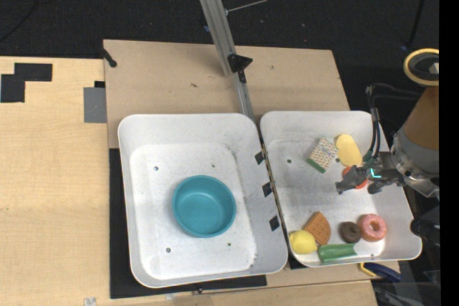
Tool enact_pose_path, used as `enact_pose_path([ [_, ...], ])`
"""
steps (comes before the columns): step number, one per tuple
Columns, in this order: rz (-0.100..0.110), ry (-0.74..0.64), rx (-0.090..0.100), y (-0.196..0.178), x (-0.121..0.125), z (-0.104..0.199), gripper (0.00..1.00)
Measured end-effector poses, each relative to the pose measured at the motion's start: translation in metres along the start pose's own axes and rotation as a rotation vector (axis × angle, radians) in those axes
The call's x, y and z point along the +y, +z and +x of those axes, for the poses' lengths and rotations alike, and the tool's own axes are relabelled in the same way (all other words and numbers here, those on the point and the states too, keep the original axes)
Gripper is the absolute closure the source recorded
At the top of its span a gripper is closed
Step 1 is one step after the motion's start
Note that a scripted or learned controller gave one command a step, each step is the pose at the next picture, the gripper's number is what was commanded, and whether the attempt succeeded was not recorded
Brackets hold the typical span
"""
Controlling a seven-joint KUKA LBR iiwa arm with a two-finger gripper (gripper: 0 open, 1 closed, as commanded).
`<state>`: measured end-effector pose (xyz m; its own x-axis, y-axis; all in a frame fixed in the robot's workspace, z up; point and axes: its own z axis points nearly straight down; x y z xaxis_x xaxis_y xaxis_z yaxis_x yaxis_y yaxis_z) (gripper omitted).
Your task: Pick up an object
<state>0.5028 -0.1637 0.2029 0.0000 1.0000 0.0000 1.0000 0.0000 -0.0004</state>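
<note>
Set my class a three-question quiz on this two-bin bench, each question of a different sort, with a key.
1. True or false: the teal bowl lies in the left bin.
2. Which lies nearest the gripper? A) pink doughnut B) yellow oblong toy C) green piece
3. Fill in: the lemon lies in the ____ bin.

Key: 1 true; 2 B; 3 right.
</note>
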Motion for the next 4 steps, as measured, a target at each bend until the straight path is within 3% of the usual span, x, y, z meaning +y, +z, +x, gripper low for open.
enact_pose_path([
  [1, 0.0, 0.0, 0.0, 0.0, 0.0, 0.0, 0.0],
  [3, 0.005, -0.001, 0.002, 0.103, 0.002, 0.011, 0.0],
  [4, 0.0, -0.001, 0.0, 0.112, 0.002, 0.011, 0.0],
])
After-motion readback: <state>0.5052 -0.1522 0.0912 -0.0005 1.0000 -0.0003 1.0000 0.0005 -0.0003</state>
